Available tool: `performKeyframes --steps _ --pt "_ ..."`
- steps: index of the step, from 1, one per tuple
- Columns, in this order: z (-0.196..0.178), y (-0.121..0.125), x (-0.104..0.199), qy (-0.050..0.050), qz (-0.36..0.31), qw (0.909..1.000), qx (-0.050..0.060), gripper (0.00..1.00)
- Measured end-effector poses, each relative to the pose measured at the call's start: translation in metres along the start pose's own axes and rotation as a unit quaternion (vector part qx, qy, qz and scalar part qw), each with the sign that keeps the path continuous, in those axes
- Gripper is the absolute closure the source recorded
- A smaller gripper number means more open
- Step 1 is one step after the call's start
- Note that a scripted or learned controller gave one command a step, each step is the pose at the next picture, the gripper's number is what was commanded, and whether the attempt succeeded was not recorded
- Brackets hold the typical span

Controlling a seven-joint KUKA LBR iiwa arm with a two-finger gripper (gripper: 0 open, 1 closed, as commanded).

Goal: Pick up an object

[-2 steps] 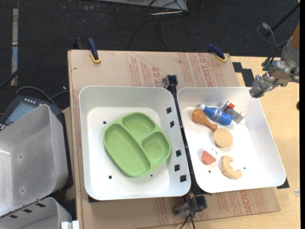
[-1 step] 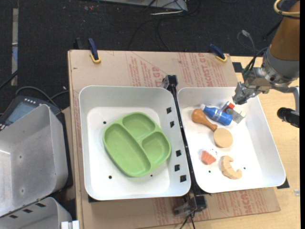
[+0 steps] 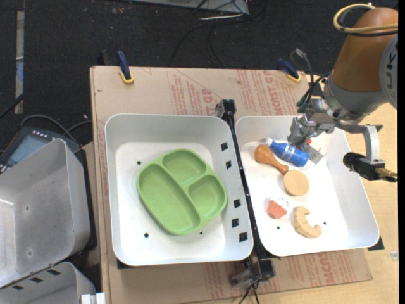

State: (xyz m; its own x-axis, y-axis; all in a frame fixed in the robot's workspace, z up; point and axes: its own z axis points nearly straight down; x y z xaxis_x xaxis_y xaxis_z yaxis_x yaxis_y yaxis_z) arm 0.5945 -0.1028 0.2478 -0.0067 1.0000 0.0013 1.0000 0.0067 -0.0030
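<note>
Tray point(image 3: 182, 192) in L bin point(image 3: 120, 170), bottle point(image 3: 290, 152), pestle point(image 3: 281, 170) in R bin point(image 3: 354, 220)

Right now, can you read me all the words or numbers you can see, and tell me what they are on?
Red print runs across the brown cardboard sheet under the two white bins; the letters are upside down and broken up, too unclear to read.
More red print on that sheet's front edge: also too blurred.
Dark lettering on the grey robot arm: cut off, unreadable.
The blue bottle shows no readable label.

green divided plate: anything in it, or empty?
Empty. The green divided plate lies flat in the left bin; all three compartments show bare green.
</note>
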Motion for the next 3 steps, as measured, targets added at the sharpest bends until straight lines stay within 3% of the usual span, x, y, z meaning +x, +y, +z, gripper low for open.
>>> performKeyframes --steps 1,3 --pt "-0.005 -0.01 0.048 0.0 0.0 1.0 -0.001 1.0" --pt "0.022 -0.025 0.157 0.0 -0.001 1.0 0.0 1.0"
